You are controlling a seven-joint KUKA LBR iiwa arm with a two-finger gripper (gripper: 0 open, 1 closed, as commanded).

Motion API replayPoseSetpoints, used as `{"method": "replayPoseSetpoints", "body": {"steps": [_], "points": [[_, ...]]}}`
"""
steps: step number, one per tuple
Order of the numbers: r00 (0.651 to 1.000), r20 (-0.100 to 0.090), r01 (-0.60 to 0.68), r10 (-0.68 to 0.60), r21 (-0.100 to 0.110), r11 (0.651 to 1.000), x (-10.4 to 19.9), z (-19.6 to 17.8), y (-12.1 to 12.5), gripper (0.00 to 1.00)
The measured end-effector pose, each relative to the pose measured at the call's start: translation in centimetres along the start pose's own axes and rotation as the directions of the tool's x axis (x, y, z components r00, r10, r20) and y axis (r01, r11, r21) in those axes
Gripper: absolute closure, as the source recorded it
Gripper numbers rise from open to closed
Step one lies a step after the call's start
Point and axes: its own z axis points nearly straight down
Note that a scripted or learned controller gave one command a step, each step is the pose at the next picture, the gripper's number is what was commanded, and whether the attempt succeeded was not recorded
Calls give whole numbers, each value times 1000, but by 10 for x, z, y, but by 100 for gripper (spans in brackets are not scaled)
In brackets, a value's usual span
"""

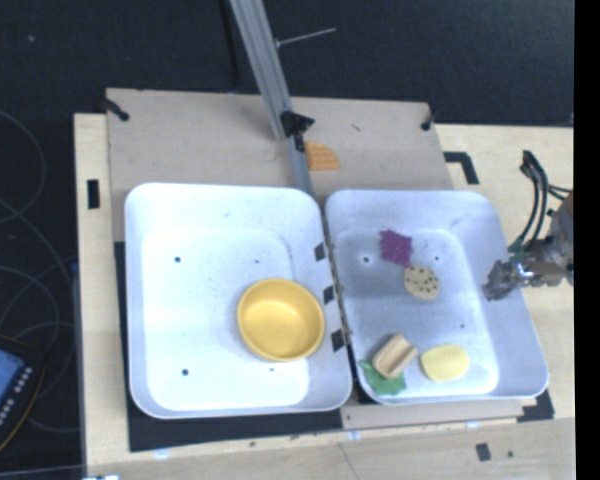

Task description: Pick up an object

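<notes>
Count on worktop (95, 268): two white bins, left bin (160, 228) and right bin (480, 228). One yellow bowl (280, 319). One purple piece (395, 246). One speckled round biscuit (421, 283). One tan roll (392, 354). One yellow lump (445, 363)

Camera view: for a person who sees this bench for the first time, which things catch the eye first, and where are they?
The yellow bowl stands out most, sitting in the left bin near its right wall. In the right bin lie small items: a purple piece and a speckled round cookie in the middle, a bread-like piece and a yellow lump near the front. The gripper hangs over that bin's right rim.
</notes>
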Motion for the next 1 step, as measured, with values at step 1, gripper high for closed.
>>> {"method": "replayPoseSetpoints", "body": {"steps": [1], "points": [[1000, -4, 4, -4, 3, 1000, 42, -8, 17, 100]]}}
